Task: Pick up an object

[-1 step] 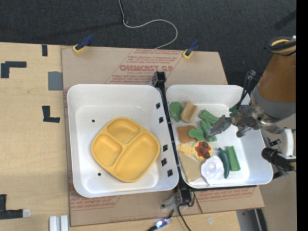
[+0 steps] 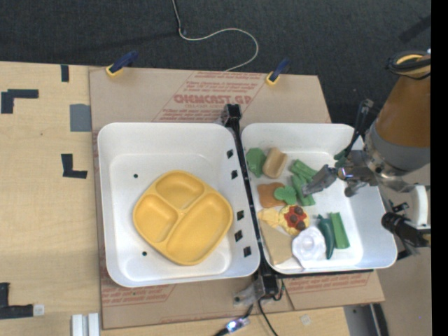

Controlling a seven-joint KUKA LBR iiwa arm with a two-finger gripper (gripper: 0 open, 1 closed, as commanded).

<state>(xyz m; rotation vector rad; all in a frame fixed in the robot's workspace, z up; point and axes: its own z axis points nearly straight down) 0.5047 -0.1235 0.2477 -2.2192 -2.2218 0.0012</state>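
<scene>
The right bin [image 2: 364,254] holds several toy foods. A tan bread piece [image 2: 274,163] lies beside a green leafy piece [image 2: 255,161], with green bean shapes [image 2: 302,175] to their right. Lower down are a brown square [image 2: 268,193], a yellow slice with red topping [image 2: 288,219], a white lump [image 2: 309,245] and two green pods [image 2: 334,231]. My gripper [image 2: 337,183] hangs over the right half of this bin, just right of the green bean shapes. Its fingers stand open, with nothing between them.
The left bin [image 2: 115,187] holds a yellow divided plate [image 2: 183,217]. A black divider clip [image 2: 232,114] sits where the two bins meet. The arm's grey and orange body [image 2: 409,124] looms over the right bin's far right edge. A white cable [image 2: 210,33] lies behind the bins.
</scene>
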